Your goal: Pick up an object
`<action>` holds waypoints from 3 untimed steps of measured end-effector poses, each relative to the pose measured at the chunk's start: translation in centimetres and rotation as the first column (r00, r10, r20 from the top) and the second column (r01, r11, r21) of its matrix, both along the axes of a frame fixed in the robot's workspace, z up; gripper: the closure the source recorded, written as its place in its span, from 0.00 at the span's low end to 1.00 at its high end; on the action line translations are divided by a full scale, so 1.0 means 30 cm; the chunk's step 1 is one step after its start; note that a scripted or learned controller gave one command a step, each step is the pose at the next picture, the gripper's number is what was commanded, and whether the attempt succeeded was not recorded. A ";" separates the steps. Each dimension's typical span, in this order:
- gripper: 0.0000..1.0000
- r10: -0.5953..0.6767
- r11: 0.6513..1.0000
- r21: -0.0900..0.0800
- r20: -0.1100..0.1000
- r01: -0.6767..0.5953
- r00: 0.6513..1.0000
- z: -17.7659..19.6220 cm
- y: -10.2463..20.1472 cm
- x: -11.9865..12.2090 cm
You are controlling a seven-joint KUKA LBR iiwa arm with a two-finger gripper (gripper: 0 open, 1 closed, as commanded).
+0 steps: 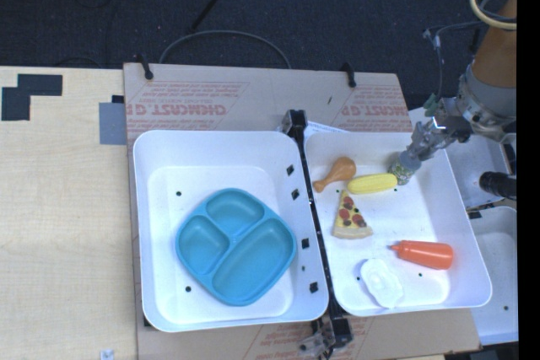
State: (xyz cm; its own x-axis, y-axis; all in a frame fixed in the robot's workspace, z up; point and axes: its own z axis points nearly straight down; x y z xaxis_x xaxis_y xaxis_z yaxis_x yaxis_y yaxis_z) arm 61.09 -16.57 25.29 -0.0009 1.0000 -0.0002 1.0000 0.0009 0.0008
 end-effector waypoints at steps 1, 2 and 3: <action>1.00 0.003 1.000 0.002 -0.003 -0.003 1.000 0.019 0.166 0.003; 1.00 0.003 1.000 0.002 -0.005 -0.003 1.000 -0.021 0.336 -0.008; 1.00 0.004 1.000 0.002 -0.006 -0.004 1.000 -0.066 0.527 0.015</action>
State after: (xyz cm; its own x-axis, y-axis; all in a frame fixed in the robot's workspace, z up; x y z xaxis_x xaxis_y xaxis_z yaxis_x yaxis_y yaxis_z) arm 61.54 -0.75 23.31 -0.0045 1.0000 0.0020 1.0000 0.0045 -0.0056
